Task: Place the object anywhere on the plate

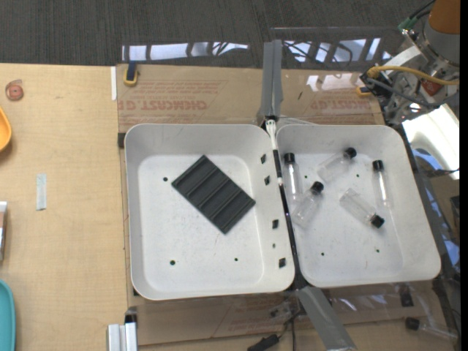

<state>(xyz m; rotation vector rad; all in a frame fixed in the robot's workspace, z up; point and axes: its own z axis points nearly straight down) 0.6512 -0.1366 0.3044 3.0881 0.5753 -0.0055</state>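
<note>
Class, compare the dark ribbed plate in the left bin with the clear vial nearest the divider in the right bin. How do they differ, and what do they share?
The plate is dark, flat and ribbed; the vial is clear with a black cap. The plate is broad and rectangular; the vial is slim and tube-shaped. The plate lies diagonally; the vial lies alongside the divider. Both rest on a white bin floor.

Arm cut off at top right; end effector's state unclear
</note>
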